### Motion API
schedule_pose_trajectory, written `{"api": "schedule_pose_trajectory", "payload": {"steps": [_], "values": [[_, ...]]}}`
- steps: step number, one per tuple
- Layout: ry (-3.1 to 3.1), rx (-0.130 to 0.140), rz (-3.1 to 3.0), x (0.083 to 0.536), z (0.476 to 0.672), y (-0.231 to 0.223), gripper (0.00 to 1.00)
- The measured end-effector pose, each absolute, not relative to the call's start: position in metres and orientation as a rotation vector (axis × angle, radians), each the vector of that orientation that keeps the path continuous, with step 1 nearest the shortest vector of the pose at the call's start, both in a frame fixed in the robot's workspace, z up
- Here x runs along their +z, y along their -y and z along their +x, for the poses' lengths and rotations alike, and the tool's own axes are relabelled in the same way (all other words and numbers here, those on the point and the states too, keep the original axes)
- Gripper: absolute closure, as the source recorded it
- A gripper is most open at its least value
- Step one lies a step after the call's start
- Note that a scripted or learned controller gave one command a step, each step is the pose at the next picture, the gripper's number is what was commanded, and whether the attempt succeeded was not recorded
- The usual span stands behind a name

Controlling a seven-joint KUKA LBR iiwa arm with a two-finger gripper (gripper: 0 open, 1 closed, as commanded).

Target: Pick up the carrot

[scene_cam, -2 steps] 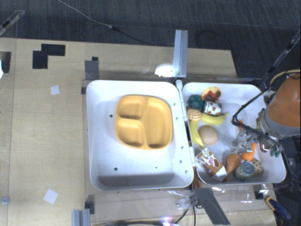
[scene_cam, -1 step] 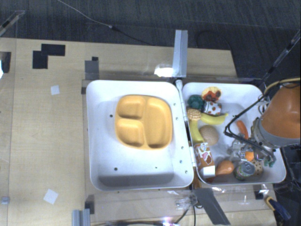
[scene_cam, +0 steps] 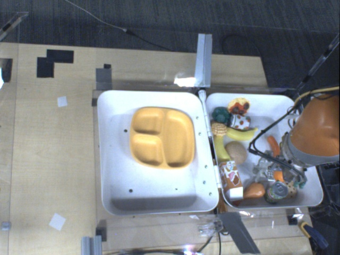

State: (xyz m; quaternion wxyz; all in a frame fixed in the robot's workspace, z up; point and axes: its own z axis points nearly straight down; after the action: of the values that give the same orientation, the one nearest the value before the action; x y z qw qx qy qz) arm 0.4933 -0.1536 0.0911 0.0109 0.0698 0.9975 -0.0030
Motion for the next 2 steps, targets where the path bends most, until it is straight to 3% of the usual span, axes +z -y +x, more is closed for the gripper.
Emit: {"api": "schedule_pose_trajectory", "payload": {"steps": [1, 2], "values": [[-3.102, -0.013, 0.207, 0.104, 0.497, 0.153, 1.00], [-3.127, 0.000, -0.030, 0.185, 0.503, 0.087, 1.00]]}}
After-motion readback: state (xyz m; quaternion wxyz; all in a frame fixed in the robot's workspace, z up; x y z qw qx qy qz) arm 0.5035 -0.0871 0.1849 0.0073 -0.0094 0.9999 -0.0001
